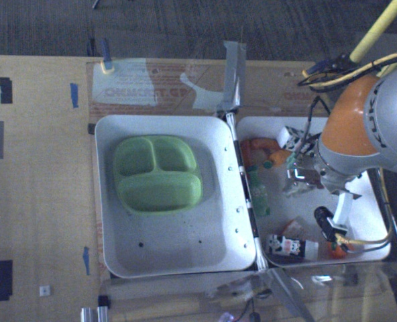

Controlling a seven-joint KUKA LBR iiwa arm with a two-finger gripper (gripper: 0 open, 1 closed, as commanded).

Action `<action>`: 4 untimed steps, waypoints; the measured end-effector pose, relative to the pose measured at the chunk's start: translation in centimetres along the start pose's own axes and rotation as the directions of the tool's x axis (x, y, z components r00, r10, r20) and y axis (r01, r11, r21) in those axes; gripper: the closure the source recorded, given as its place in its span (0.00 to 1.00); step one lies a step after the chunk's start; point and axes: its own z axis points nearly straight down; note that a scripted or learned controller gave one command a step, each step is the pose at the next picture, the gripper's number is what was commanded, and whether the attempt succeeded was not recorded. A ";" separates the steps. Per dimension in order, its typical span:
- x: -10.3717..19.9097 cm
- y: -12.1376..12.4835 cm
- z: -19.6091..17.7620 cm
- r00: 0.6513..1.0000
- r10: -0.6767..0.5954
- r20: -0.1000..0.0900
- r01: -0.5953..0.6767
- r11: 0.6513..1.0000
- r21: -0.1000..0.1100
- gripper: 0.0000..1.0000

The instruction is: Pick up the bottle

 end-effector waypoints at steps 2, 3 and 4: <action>-0.7 -0.8 2.2 0.968 0.250 -0.002 -0.250 0.968 -0.019 1.00; -0.6 -0.8 1.6 0.969 0.247 -0.001 -0.247 0.969 -0.014 1.00; -0.7 -0.8 1.0 0.969 0.246 0.000 -0.246 0.969 -0.009 1.00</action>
